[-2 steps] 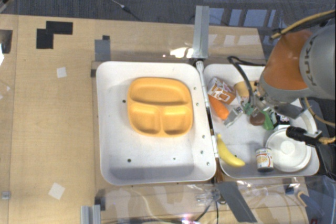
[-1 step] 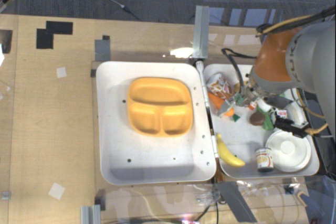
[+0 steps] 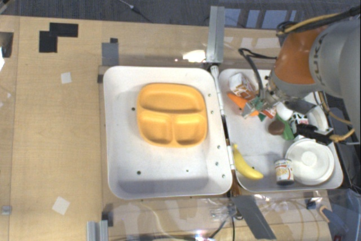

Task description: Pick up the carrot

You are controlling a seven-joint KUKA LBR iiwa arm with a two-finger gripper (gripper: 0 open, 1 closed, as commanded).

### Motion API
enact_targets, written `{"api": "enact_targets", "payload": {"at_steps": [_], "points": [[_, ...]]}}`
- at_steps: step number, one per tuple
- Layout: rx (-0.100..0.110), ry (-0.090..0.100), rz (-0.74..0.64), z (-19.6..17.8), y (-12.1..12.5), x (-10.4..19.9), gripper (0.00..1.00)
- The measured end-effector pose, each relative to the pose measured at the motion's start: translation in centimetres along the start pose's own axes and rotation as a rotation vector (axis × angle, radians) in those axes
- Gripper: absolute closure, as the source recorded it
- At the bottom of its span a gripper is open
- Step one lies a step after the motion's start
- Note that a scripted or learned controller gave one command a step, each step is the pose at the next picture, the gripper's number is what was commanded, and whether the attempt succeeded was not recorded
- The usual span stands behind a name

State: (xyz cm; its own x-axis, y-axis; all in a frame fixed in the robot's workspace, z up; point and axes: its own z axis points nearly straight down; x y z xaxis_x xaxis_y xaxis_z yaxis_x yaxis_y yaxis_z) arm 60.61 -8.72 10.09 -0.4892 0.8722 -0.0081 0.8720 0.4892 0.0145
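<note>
You've got the arm [image 3: 316, 59] reaching in from the right over the back half of the right bin [image 3: 256, 175], orange band and grey wrist housing covering that bin's far right corner. The gripper [image 3: 260, 104] sits low in the clutter near the bin's back-left area; its tip is lost among dark and green bits, so I can't tell its grasp state. The carrot [image 3: 237, 100] lies in the right bin, back-left, an orange piece just left of the gripper tip and just in front of a small white packet with orange print [image 3: 242, 86]. Whether the carrot touches the gripper, can't tell. Other items in that bin: a banana [image 3: 246, 164] along the left wall toward the front, a small jar with a printed label [image 3: 284, 171] upright near the front, touching or just beside a white bowl [image 3: 309, 162] in the front right corner, and a brown round item [image 3: 276, 127] just beside a green piece [image 3: 288, 130] near the middle. The left bin [image 3: 121, 138] holds a yellow divided tray [image 3: 171, 113], three compartments, roughly centred, sitting flat.
</note>
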Motion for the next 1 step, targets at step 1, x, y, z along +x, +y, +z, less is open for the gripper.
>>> {"api": "enact_targets", "payload": {"at_steps": [1], "points": [[0.003, 0.002, -0.136, -8.78, 4.20, 1.82, 1.00]]}}
